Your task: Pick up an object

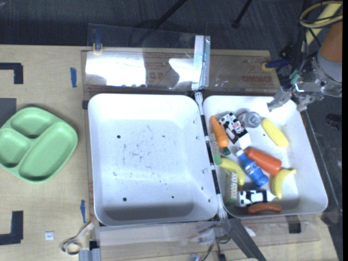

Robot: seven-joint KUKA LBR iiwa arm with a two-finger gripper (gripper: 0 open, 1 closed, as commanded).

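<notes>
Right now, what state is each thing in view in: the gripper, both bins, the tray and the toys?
gripper: above the right bin's far edge, holding nothing visible
right bin: holds a heap of toys
left bin: bare white floor, scuffed
blue bottle: lying on its side
corn cob: lying flat, apart from the heap
green tray: on the bench left of the bins

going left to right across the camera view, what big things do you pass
green divided plate → left white bin → right white bin holding the toys → claw at that bin's far right corner
</notes>
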